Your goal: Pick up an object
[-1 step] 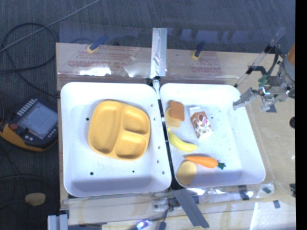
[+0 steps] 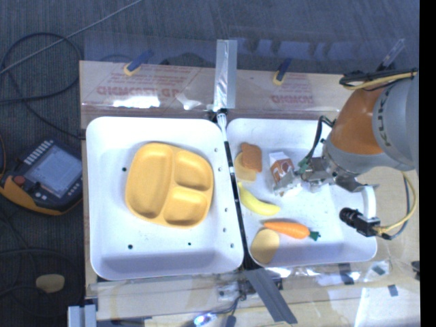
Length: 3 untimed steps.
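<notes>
My gripper (image 2: 308,177) is low in the right bin (image 2: 354,251), reaching in from the right. Its tip is right beside a small brown and white packet (image 2: 280,170), on the packet's right side. I cannot tell whether it touches the packet. A bread-like tan block (image 2: 249,161) lies at the bin's left wall. Below it lie a banana (image 2: 257,202) and an orange carrot (image 2: 287,229) with a green end. A round yellow-orange piece (image 2: 265,245) rests in the front left corner.
The left bin (image 2: 109,251) holds a yellow divided plate (image 2: 170,182). The arm's grey and orange wrist (image 2: 361,131) covers the right bin's back right part. A black cable fitting (image 2: 357,221) hangs over the bin's right side. A handheld pendant (image 2: 44,176) lies far left.
</notes>
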Each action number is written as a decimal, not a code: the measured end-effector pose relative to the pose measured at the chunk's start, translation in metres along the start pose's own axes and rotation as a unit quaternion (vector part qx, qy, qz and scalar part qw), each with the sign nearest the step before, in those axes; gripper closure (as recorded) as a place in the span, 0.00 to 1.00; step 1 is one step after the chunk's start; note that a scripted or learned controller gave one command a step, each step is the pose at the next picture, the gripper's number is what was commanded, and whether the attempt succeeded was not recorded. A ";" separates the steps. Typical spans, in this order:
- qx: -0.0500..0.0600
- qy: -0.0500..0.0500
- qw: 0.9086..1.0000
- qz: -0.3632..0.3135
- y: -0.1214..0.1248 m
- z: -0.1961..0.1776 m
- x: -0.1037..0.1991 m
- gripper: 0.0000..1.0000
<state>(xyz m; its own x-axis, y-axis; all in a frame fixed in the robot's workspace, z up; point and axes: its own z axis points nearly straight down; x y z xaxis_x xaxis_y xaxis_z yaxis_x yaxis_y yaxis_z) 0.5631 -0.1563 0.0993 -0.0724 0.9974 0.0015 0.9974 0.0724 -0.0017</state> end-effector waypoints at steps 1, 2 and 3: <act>-0.005 -0.003 1.000 0.016 0.085 0.010 0.020 0.00; -0.006 -0.004 1.000 0.015 0.086 -0.001 0.020 1.00; 0.000 -0.002 0.994 0.110 0.068 -0.123 0.081 1.00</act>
<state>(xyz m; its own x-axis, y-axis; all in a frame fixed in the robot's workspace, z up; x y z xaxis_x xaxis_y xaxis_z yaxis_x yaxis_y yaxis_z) 0.6257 -0.0705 0.2221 0.1481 0.9890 -0.0031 0.9890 -0.1481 -0.0016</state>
